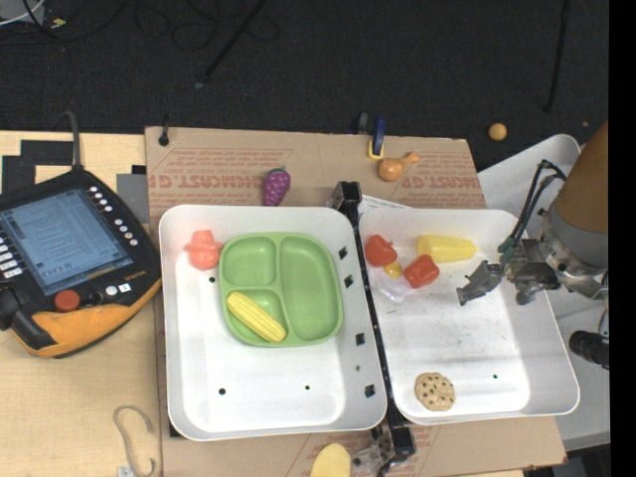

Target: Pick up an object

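Note:
My gripper (481,280) hovers over the right side of the right bin (542,381), fingers spread open and nothing between them. To its left in this bin lie a red piece (422,271), a yellow block (446,248), a red pepper-like toy (381,251) and a small yellow bit (395,269). A cookie (434,391) rests near the bin's front. The left bin (258,396) holds a green divided plate (298,286) with a corn cob (256,317) on it, and a pink toy (203,250) at its back left corner.
Behind the bins on the cardboard lie purple grapes (275,185) and an orange pear-shaped toy (396,166). A control pendant (70,256) sits on the bench at the left. A yellow object (331,460) lies at the front edge, and an orange ball (497,131) at the far back.

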`<action>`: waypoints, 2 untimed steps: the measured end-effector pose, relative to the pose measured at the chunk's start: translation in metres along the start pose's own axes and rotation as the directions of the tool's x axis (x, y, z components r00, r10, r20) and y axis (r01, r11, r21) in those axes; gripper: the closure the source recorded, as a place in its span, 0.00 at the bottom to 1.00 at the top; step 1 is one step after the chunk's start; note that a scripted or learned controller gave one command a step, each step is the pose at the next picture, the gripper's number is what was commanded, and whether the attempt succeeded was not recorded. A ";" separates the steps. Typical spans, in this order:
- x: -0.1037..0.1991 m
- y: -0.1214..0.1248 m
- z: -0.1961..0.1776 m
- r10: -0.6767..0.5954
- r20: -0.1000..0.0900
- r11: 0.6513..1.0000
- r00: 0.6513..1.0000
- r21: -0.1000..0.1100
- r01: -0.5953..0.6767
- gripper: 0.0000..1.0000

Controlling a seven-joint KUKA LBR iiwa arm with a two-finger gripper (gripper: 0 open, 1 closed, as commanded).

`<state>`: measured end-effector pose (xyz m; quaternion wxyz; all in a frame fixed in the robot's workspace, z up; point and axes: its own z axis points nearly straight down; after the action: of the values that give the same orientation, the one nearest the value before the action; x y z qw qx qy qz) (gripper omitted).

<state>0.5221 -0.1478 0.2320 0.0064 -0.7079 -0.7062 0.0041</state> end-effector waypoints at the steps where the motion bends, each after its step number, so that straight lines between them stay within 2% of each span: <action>1: 0.000 0.002 -0.007 -0.002 0.003 1.000 1.000 -0.013 0.002 0.00; 2: 0.003 0.002 0.058 -0.004 0.001 1.000 1.000 -0.007 0.004 0.00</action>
<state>0.5228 -0.1449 0.1743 0.0038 -0.7067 -0.7075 0.0020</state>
